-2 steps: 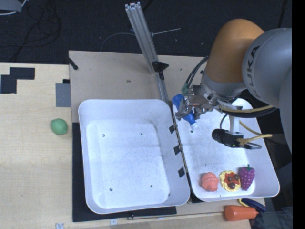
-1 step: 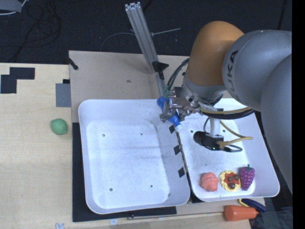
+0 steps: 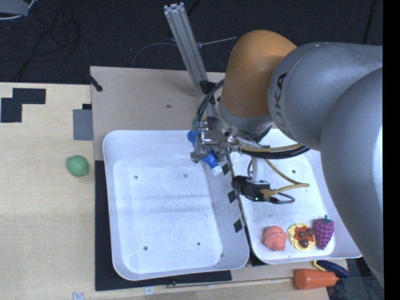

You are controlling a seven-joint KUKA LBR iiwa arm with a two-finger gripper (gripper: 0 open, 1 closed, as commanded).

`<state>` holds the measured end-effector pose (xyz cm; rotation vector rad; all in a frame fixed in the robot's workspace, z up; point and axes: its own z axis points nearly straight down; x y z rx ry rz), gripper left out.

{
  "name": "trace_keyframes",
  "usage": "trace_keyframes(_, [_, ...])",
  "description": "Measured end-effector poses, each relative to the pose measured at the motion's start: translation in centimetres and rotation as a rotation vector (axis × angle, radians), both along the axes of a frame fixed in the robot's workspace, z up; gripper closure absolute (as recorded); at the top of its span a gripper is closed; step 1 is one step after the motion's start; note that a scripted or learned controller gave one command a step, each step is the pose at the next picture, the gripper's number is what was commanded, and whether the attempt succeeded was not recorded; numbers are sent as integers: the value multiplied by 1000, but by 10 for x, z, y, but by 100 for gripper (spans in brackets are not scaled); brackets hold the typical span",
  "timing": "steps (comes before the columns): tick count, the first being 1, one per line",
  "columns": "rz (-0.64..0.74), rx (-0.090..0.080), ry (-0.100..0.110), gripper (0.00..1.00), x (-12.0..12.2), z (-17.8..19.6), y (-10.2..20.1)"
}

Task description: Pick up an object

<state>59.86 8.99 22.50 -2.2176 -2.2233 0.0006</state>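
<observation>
My gripper (image 3: pixel 208 147) hangs over the right-hand rim of the left white bin (image 3: pixel 125 167), under the orange band of the arm (image 3: pixel 256 74). Something small and blue (image 3: pixel 212 163) shows at its tip; whether it belongs to the gripper or is a separate object is unclear. In the near corner of the right bin (image 3: pixel 315 180) lie a pink lump (image 3: pixel 274 237), a yellow and red toy (image 3: pixel 302 236) and a bunch of purple grapes (image 3: pixel 323 231), all well in front of the gripper.
A green ball (image 3: pixel 77 165) lies on the bench left of the bins. An orange carrot-like toy (image 3: pixel 315 279) rests outside the right bin's front edge. A metal rail (image 3: pixel 187 42) slants up behind the arm. Cables (image 3: pixel 269 192) hang over the right bin.
</observation>
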Motion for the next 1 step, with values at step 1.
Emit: trace_keyframes(1, [-2,-1,0,0,0,0,-2])
